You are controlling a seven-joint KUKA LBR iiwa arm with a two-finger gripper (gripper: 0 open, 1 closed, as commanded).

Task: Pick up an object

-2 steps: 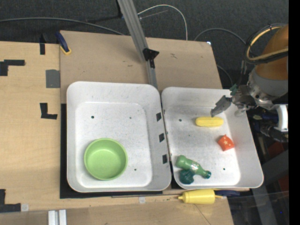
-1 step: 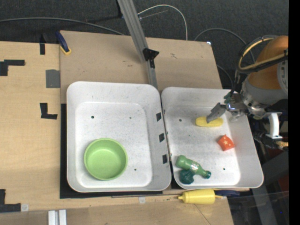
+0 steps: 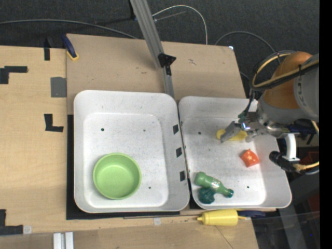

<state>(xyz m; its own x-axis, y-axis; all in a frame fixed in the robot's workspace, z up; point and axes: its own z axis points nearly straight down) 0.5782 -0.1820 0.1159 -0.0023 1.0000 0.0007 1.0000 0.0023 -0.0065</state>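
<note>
Two white bins sit side by side on the bench; the right bin serves as the landmark for this record.

Camera view: the arm reaches in over the right bin's right edge, its orange band visible above the wrist. The gripper is over the upper middle of the right bin, fingers pointing left toward the bin's centre. The jaws are spread apart, and the yellow object lies between them, at their tips. It rests on the bin floor; whether the fingers touch it cannot be told.

Inside the right bin, an orange block lies below and to the right of the yellow object, apart from it. A green bottle lies tilted near the bin's lower edge, with a dark teal piece touching its lower side.

Outside the right bin, a yellow bottle lies on its side just beside the lower rim. The left bin adjoins the right bin's left wall and holds a green bowl in its lower left part, upright.
</note>
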